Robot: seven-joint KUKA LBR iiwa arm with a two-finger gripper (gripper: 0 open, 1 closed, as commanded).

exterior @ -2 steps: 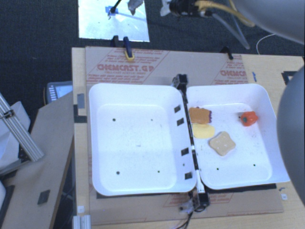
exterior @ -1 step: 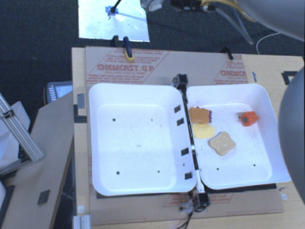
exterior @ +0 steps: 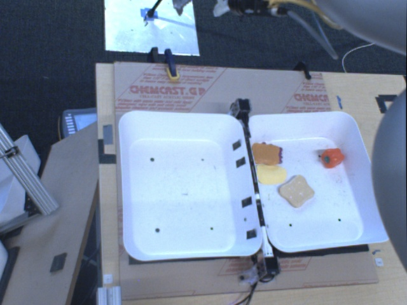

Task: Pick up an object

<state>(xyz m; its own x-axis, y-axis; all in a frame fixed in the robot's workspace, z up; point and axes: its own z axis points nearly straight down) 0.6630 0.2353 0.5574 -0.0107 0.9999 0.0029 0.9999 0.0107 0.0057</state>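
Table (exterior: pixel 108 189), light wood, set on dark carpet (exterior: pixel 51 37). Cardboard sheet (exterior: pixel 210 88), printed "CHEMCAST" in red, lying flat under two bins. Yellow clamp (exterior: pixel 172 68) at the sheet's far edge, left of centre; black clip (exterior: pixel 304 70) on the same edge, further right. Shiny metal plate (exterior: pixel 152 18) on the carpet beyond the table. Aluminium bar (exterior: pixel 22 167), tilted, at left.

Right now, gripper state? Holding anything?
Gripper: raised at the top of the camera view, beyond the bins; open or closed cannot be told. Nothing visible between its fingers.
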